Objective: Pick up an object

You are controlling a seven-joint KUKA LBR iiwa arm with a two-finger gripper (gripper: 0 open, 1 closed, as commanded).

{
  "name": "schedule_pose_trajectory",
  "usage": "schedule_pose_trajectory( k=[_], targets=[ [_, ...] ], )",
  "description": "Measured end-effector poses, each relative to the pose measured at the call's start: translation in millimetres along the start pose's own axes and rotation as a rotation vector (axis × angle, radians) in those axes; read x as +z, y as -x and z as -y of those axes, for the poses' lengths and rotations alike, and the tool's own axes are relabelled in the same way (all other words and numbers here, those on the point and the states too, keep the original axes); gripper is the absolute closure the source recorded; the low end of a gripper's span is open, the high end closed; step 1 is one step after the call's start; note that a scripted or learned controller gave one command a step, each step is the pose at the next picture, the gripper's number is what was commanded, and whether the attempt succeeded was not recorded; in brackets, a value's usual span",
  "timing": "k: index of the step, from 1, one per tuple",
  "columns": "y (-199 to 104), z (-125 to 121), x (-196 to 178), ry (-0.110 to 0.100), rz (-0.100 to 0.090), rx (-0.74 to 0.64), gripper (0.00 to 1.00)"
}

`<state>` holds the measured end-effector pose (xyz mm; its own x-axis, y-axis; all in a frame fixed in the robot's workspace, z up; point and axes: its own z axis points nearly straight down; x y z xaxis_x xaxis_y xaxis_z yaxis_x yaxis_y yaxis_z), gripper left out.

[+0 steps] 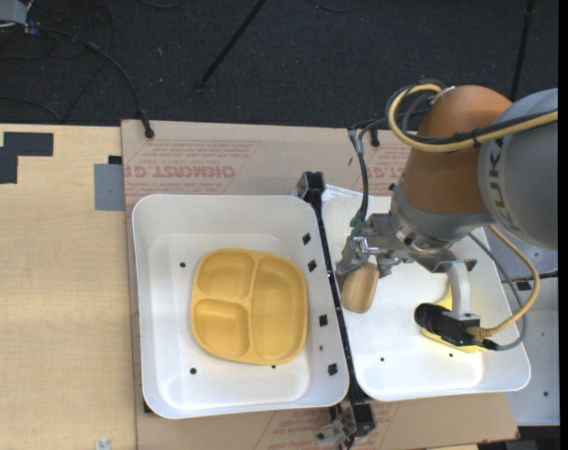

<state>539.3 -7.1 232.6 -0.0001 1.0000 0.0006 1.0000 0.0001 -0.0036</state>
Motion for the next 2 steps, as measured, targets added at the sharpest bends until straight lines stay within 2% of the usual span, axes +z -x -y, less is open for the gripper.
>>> schedule_pose_trajectory(
  k=[2],
  targets=[
    [-89.7, 16.0, 14.1, -0.002, 0.001, -0.001, 1.0]
  ],
)
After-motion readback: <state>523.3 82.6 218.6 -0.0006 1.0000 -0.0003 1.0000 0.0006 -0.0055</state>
